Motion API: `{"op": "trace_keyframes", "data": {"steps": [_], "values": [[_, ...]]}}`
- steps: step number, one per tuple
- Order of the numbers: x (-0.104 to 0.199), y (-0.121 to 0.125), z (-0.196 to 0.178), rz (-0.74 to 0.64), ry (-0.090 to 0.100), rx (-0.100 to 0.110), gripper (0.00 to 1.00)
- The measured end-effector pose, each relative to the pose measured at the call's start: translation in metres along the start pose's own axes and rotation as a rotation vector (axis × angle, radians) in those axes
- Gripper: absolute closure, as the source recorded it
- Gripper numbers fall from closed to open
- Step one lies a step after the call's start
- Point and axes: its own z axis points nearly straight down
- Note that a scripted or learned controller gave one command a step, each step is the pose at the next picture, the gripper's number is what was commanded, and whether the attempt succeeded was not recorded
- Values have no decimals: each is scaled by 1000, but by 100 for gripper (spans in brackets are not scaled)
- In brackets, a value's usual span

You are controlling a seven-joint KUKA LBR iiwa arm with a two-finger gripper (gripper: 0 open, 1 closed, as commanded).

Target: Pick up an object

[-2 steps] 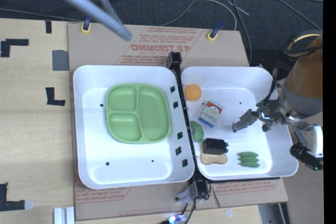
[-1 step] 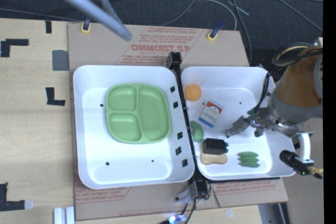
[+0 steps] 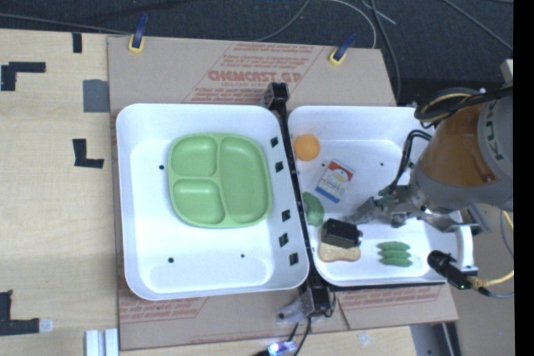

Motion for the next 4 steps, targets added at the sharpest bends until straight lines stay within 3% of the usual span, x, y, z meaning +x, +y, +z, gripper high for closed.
{"op": "trace_keyframes", "data": {"steps": [1, 4], "values": [[1, 0, -12, -2, 1, 0, 100], [-5, -4, -144, -1, -2, -6, 100]]}}
